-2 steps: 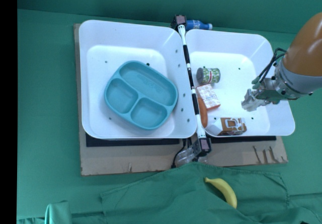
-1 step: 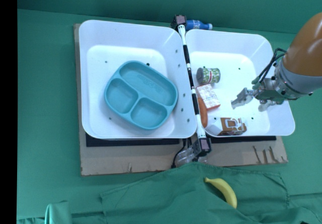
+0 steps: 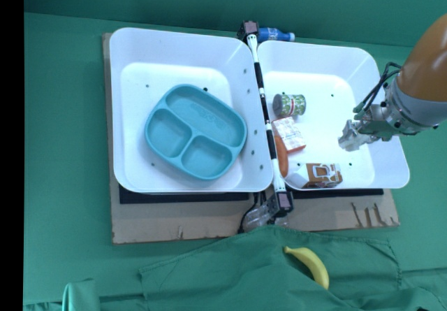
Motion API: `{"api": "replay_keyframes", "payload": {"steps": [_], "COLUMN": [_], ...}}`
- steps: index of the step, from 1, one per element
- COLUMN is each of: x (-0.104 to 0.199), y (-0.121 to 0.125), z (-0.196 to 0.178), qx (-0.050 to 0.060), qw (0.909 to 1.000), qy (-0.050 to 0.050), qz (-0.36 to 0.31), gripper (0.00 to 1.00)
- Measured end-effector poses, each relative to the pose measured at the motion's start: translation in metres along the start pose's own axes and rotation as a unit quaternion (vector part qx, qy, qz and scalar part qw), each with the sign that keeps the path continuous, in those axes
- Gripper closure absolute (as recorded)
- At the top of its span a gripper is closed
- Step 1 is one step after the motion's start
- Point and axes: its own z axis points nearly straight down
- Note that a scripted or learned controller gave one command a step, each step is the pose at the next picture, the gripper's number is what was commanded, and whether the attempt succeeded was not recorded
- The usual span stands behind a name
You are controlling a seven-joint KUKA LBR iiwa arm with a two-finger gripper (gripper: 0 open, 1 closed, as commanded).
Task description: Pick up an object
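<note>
Nothing is picked yet: the gripper (image 3: 351,136) hovers at three o'clock in the right bin (image 3: 363,65); whether it is open I cannot tell. The can (image 3: 289,105), carton (image 3: 323,174) and packet (image 3: 289,135) lie toward nine o'clock.

Two white bins sit side by side on the bench. The left bin (image 3: 133,58) holds a blue divided tray (image 3: 195,132). The right bin (image 3: 335,65) holds a small can (image 3: 289,105), an orange-white packet (image 3: 289,135) and a small carton (image 3: 323,175) — all near its left side. The gripper (image 3: 351,138) hangs over the right bin's right portion — nothing between its fingers. A banana (image 3: 310,263) lies on green cloth in front.
</note>
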Motion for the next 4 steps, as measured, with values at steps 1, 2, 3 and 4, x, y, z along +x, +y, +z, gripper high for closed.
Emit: {"api": "replay_keyframes", "payload": {"steps": [1, 2, 3, 4], "x": [0.0, -0.001, 0.059, 0.037], "y": [0.0, 0.001, -0.001, -0.001], "z": [0.001, -0.011, -0.018, -0.036], "qx": [0.001, -0.002, 0.004, 0.003], "qw": [1.0, 1.0, 1.0, 1.0], "qy": [0.0, -0.001, 0.003, 0.002], "qz": [0.0, 0.002, -0.007, -0.003], "gripper": [0.0, 1.0, 1.0, 1.0]}}
